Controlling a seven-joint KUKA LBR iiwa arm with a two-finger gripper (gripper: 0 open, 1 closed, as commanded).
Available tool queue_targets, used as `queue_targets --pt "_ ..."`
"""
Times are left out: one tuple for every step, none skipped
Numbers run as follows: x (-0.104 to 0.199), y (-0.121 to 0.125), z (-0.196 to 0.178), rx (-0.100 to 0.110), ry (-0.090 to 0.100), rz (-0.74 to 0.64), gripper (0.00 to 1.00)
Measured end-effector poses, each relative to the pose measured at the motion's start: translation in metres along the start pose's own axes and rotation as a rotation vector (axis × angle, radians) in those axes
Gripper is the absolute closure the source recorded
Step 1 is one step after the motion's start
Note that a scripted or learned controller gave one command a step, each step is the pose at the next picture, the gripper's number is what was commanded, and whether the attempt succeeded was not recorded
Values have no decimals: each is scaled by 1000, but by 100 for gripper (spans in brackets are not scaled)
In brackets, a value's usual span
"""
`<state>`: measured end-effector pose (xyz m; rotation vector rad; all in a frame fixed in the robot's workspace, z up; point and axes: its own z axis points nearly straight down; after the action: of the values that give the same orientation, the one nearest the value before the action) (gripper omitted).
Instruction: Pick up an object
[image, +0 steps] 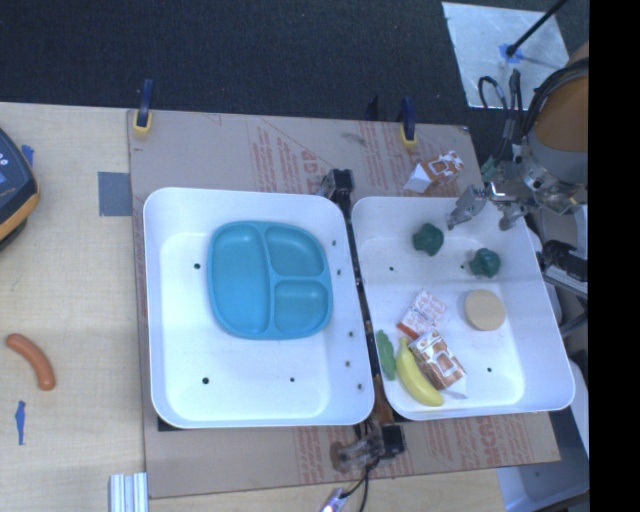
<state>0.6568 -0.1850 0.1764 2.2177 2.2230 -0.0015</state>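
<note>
Bottommost in the camera view, a yellow banana (418, 378) lies in the right bin (560, 355) beside snack packets (432, 340), a tan disc (485, 310) and two green pieces (456, 250). At the bin's far right corner hangs the gripper (487, 203), above the objects; whether it is spread or pressed together cannot be told. Nothing sits between its tips, so I judge the pick not yet made. A blue divided plate (270, 279) rests in the left bin (170, 300).

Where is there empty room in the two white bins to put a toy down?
The left white bin has bare floor all around the blue divided plate, widest below it. The right white bin is crowded low down by the yellow banana and snack packets; its bare patch lies left of the green broccoli piece.
</note>
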Motion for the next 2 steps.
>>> queue_targets --pt "21 -2 81 7 2 -3 0" --pt "20 -1 68 5 0 -4 100"
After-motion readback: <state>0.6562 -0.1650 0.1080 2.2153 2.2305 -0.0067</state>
